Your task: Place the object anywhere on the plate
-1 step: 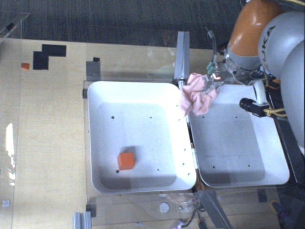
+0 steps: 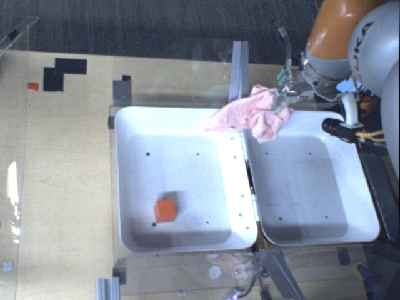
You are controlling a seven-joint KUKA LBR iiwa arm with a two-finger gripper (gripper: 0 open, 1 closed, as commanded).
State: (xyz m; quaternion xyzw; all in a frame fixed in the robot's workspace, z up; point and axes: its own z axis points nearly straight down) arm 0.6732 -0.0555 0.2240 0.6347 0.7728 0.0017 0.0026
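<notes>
A crumpled pink cloth (image 2: 250,117) hangs over the back of the two bins, above the divider between them. My gripper (image 2: 282,100) is at the cloth's upper right end, and its fingers look pinched on the fabric there. The cloth trails left and down from the gripper, partly over the left bin (image 2: 187,167) and partly over the right bin (image 2: 306,186). A small orange block (image 2: 165,210) lies on the left bin's floor near the front left.
A grey upright post (image 2: 237,67) stands behind the bins, just left of the cloth. Black blocks (image 2: 62,72) and a tiny orange piece (image 2: 33,87) sit on the bench at far left. The arm's orange band (image 2: 337,17) fills the upper right corner.
</notes>
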